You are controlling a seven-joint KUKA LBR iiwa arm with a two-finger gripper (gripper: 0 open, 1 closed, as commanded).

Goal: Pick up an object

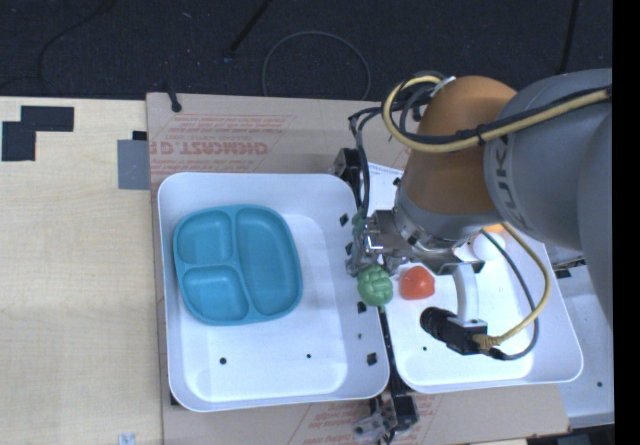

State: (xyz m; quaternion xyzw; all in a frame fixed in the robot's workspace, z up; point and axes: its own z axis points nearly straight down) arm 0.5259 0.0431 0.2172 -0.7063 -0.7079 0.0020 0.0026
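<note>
The green ball (375, 286) sits just at six o'clock of the gripper (368, 251); whether that gripper is grasping or released, I cannot tell.

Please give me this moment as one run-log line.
arm: over right bin | gripper: above green object | orange object: beside it | blue tray: left bin

Open floor around blue tray (238, 264)
</note>
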